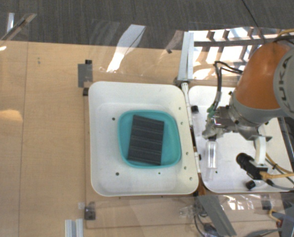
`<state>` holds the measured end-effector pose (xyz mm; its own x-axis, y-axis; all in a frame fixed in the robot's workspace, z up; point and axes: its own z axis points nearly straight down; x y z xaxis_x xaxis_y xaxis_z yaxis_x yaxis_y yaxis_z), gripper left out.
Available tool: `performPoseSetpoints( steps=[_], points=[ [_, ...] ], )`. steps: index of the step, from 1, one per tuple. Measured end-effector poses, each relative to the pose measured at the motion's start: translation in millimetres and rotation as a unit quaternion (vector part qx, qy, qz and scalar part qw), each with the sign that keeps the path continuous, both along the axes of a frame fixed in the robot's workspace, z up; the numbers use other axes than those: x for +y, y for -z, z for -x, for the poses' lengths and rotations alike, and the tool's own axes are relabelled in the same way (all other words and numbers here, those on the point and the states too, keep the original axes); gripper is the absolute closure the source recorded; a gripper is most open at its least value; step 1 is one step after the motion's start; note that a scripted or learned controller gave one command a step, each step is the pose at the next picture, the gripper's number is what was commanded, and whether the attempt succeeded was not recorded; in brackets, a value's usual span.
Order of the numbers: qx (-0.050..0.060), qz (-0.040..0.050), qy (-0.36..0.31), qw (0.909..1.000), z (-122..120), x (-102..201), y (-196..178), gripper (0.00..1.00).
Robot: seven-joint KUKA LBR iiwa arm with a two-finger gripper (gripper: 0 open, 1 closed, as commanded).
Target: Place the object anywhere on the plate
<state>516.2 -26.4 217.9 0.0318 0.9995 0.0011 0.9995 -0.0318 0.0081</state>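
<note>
So the dark ribbed block [146, 139] is lying flat right on the teal plate [125, 132], which sits about in the middle of the left white bin [102, 132]. The gripper [212, 149] is off to the plate's right, over the right bin [226, 174] just past the divider, pointing down with nothing I can see between its fingers; honestly can't tell if they're open or closed.

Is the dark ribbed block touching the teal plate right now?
Touching. Camera view shows the dark ribbed block lying flat inside the teal plate, plate rim visible all around.
</note>
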Motion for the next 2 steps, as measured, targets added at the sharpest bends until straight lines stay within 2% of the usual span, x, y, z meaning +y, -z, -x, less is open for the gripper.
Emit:
performPoseSetpoints(
  steps=[1,2],
  points=[
    [0.002,-0.0005,0.089,0.996,-57.4,91.6,33.7,1.0],
    [0.002,-0.0003,0.089,0.996,-57.6,91.3,33.2,0.0]
  ],
)
